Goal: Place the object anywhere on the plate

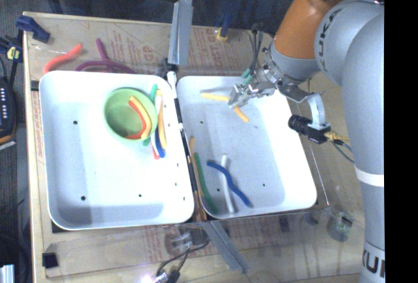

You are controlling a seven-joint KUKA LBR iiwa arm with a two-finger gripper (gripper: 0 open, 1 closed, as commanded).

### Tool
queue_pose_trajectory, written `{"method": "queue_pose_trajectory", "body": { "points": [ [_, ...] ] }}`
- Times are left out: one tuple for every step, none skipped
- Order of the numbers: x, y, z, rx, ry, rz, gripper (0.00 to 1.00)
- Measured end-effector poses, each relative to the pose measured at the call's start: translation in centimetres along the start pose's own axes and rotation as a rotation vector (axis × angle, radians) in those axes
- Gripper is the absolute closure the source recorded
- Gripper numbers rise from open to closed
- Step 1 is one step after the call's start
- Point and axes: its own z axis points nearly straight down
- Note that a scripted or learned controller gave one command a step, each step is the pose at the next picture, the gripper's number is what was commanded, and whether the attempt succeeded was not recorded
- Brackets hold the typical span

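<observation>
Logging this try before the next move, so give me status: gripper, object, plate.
Gripper low over right white bin, near yellow sticks. Grasp unclear. Round green plate in left bin, several sticks already on it.

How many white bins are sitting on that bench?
2. The left bin holds a green plate with coloured sticks on it. The right bin lies beside it, under the end effector. None seems hidden.

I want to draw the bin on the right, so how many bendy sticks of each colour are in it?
Yellow stick: 1
Orange stick: 1
Blue stick: 1
White stick: 1
Green stick: 1
Total: 5, plus a brownish bit by the left wall, too blurred to name.
</observation>
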Motion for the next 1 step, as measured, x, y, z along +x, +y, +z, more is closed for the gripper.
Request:
{"method": "queue_pose_trajectory", "body": {
  "points": [
    [0.0, 0.0, -0.01, 0.0, 0.0, 0.0, 0.0]
  ]
}}
